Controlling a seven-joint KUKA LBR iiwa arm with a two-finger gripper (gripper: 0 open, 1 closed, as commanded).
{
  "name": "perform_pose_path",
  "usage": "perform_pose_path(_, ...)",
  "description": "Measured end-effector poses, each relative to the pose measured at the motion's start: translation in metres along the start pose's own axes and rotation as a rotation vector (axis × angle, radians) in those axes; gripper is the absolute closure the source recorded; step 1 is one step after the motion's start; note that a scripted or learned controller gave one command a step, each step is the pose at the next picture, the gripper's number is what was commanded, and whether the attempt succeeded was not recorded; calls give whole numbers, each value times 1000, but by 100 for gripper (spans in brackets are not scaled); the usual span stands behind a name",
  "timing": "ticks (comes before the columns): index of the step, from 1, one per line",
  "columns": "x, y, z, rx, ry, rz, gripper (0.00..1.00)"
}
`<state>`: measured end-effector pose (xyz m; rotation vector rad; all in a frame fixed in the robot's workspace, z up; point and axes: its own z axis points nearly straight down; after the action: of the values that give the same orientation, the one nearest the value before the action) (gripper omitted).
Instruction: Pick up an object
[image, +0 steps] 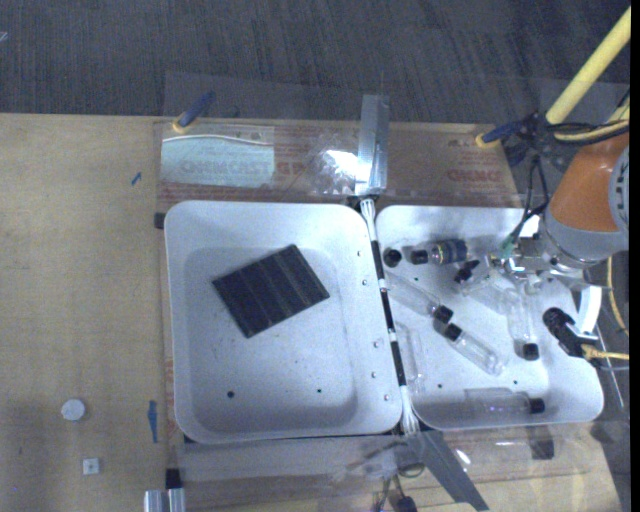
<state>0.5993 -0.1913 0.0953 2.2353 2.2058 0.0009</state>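
Two white bins side by side: left bin (190, 300) with a dark ribbed pad (270, 290) at centre; right bin (570, 400) strewn with clear black-capped vials (470, 345). Gripper (515, 265) low at 1 o'clock of right bin, vials toward 7 o'clock. Opening: cannot tell.

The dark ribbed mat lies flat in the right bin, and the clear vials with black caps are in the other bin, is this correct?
Not quite. The camera view shows the dark ribbed mat lying flat in the left bin, not the right one. The clear vials with black caps are indeed in the other bin, the right bin.
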Motion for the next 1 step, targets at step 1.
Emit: perform_pose_path(1, 1, 1, -10, -1, 0, -1, 100)
